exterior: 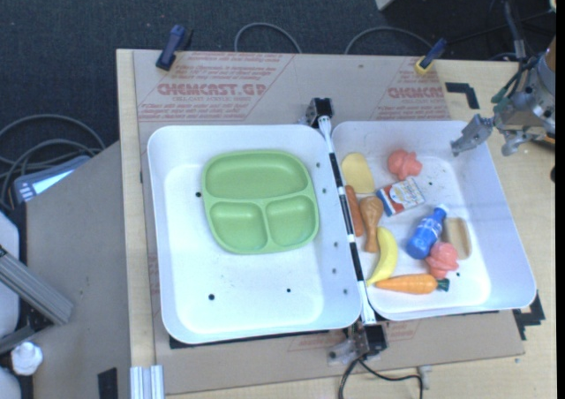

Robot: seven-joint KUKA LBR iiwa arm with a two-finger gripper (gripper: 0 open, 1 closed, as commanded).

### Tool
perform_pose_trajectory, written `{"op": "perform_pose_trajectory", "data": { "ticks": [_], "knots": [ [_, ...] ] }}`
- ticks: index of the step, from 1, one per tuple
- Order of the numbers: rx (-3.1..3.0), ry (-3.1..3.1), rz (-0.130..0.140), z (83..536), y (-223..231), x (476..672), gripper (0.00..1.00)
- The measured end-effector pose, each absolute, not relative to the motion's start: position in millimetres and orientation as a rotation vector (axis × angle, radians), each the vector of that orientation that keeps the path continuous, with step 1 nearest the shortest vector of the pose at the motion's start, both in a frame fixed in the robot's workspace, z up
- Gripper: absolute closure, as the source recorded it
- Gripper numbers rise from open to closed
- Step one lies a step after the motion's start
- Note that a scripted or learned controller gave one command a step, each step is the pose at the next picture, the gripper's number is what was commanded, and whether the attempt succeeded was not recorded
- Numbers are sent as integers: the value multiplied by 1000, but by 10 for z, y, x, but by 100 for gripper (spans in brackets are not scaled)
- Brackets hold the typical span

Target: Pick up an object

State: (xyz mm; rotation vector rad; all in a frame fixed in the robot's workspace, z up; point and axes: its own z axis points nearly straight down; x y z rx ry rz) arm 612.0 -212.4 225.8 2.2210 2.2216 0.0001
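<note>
The pincer [470,134] is seen spread and holding nothing above the far right rim of the right bin [503,212], in which a banana [385,255], a carrot [408,283] and a blue bottle [425,232] are contained, while a green divided plate [259,199] is held by the left bin [177,238].

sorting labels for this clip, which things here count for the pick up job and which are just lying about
For the job:
- gripper
- right bin toys: banana, carrot, blue bottle, pink toy

Lying about:
- green divided plate in the left bin
- blue clamp and yellow clamp on the bench edge
</note>
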Motion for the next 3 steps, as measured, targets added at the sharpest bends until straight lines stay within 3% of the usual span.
{"op": "perform_pose_trajectory", "data": {
  "ticks": [1,2,3],
  "knots": [
    [2222,2225,-1,981,-1549,6542,0],
    [2217,2223,1,1096,-1553,6554,100],
    [2219,2221,3,1856,-899,6451,100]
  ]
}}
